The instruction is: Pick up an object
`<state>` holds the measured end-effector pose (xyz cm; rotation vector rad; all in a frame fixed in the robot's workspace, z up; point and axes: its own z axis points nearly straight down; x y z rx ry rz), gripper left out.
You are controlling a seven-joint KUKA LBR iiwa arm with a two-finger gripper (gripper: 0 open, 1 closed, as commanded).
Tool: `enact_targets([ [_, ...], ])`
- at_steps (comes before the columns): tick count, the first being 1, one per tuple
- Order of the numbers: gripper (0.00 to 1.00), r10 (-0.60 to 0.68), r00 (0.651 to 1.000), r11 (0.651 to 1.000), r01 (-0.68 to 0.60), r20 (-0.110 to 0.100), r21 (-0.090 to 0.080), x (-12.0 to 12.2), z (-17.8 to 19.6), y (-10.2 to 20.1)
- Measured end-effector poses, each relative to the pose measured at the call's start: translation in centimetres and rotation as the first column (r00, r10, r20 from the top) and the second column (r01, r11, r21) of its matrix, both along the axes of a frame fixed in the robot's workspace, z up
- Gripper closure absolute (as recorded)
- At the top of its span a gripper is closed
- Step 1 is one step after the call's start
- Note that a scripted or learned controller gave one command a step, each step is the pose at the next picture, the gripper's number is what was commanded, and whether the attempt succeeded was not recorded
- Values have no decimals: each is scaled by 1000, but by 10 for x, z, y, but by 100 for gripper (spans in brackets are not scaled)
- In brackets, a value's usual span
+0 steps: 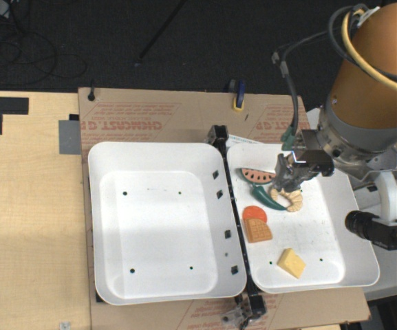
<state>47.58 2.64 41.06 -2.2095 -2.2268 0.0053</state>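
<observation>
The right bin (349, 267) holds several toy foods. A watermelon slice (256, 176) lies near its back left. A green piece (261, 196) and a cream curved piece (291, 201) lie just right of it. An orange and red waffle-like piece (256, 225) sits further forward, and a yellow cheese wedge (292, 262) lies near the front. My gripper (285, 182) hangs low over the green and cream pieces, right of the watermelon slice, fingers pointing down. The view gives no clear sight of anything between them.
The left bin (157, 218) stands beside the right one, with black clips (219, 135) along the shared rim. Both rest on a cardboard sheet (164, 115). A blue clamp (239, 95) sits at the cardboard's back edge. The arm's bulk (363, 102) overhangs the right bin's back right.
</observation>
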Motion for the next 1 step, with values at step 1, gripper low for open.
enact_targets([
  [1,100,-4,1000,1000,4,7,-1,0,50,41],
])
